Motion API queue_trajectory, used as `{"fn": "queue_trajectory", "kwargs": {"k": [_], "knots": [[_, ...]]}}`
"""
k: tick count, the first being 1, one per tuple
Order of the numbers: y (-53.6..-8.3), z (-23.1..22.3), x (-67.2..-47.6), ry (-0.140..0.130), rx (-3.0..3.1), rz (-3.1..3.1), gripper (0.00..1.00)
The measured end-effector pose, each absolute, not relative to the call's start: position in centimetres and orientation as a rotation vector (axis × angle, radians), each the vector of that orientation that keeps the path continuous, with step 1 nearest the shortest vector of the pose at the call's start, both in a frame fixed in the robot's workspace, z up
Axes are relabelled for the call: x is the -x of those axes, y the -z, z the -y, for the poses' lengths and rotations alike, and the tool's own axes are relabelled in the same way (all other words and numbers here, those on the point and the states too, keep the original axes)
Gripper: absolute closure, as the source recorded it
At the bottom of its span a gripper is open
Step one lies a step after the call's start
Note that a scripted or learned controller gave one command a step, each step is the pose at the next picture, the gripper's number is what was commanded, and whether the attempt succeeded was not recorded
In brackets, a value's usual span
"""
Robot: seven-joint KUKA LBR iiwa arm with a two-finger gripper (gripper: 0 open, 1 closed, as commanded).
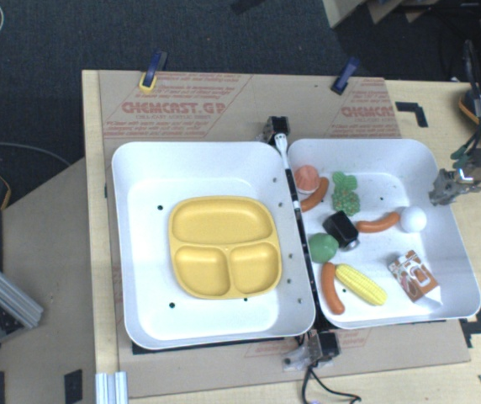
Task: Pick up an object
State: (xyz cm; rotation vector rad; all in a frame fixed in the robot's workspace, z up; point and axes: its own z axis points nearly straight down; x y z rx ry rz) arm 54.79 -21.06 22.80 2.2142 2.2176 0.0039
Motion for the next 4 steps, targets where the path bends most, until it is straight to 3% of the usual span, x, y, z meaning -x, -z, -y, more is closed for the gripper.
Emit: {"fn": "queue_trajectory", "kwargs": {"k": [3, 4], "knots": [[-21.3, 5.3, -54.5, 0.001, -2.218, -2.23, 1.0], [-23.6, 1.9, -54.0, -0.006, -2.214, -2.225, 1.0]]}}
